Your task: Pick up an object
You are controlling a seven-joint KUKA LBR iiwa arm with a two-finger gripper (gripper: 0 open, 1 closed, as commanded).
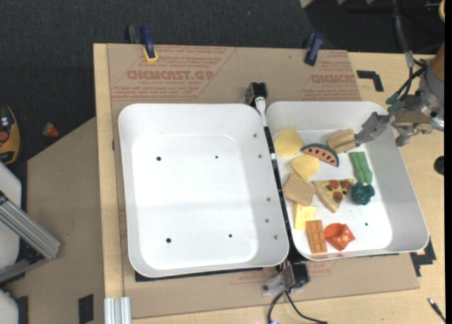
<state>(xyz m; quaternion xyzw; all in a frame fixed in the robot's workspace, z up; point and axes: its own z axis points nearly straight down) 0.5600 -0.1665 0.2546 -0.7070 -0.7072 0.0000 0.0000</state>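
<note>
Gripper [374,130] sits at the right bin's [406,195] upper right edge, near a tan block [340,139] — can't tell what it's doing. That bin holds ten toy foods: three yellow pieces, one watermelon slice [321,153], one green bar [361,166], one broccoli [362,193], one pizza slice [333,194] (plus a few more). Left bin [134,174] sits beside it.
</note>
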